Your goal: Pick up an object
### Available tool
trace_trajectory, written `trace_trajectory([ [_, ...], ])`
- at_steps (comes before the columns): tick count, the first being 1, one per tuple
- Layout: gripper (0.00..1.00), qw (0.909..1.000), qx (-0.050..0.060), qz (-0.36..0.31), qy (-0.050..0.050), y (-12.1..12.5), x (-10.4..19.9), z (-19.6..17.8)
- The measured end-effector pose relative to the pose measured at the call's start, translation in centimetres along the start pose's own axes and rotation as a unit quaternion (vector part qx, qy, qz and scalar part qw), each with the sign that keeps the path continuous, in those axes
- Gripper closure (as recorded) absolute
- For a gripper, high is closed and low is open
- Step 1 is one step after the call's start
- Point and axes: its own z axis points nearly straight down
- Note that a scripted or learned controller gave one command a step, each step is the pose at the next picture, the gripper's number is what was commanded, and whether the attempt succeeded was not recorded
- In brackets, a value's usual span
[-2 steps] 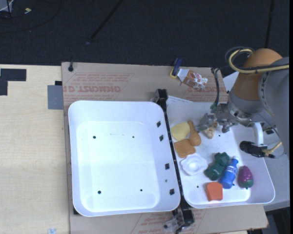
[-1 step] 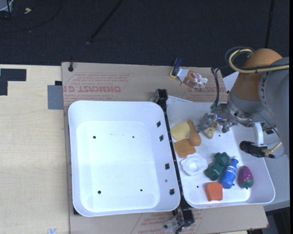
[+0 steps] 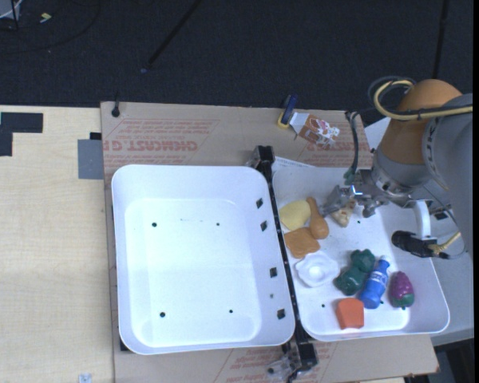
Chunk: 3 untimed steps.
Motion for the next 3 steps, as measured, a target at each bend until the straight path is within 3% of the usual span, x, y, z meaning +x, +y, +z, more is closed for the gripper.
trace_trajectory([
  [3, 0.0, 1.0, 0.0, 0.0, 0.0, 0.0, 0.0, 0.0],
])
